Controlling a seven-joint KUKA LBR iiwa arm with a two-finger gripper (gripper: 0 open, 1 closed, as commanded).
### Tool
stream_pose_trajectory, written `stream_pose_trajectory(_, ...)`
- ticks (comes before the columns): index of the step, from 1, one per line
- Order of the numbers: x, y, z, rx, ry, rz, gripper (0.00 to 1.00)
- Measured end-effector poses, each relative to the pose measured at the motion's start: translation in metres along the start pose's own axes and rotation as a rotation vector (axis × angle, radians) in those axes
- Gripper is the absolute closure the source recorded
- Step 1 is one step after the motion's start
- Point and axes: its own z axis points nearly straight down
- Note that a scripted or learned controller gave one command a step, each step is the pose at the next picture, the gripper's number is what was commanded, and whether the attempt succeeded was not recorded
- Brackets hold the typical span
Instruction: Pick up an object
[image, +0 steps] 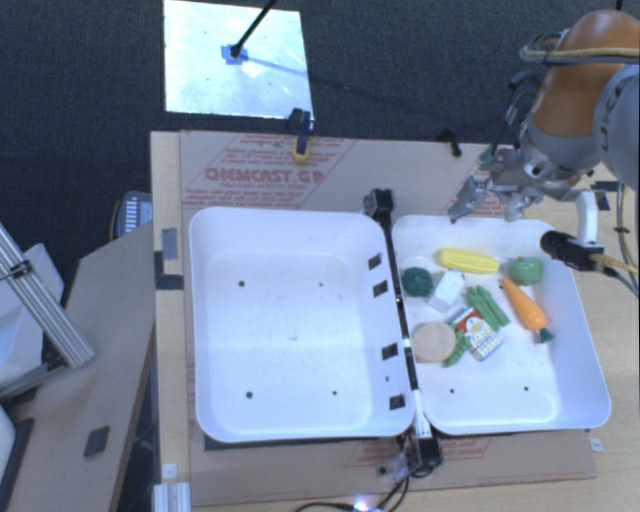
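Both white bins (290, 240) look like smooth, slightly glossy plastic on a matt wood-coloured board (250, 170).

Red print reading roughly "CHEMCAST GP", upside down, on brown board (265, 170)

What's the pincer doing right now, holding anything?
Pincer: open, holding nothing, above the right bin's far edge.
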Motion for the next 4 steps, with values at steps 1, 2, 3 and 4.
stream_pose_trajectory(1, 0.0, 0.001, -0.011, -0.004, 0.0, -0.003, 1.0)
stream_pose_trajectory(2, 0.032, -0.08, 0.05, 0.013, 0.004, 0.001, 1.0)
stream_pose_trajectory(3, 0.072, -0.175, 0.047, 0.008, 0.004, 0.0, 1.0)
stream_pose_trajectory(4, 0.141, -0.131, -0.034, -0.009, 0.003, -0.01, 1.0)
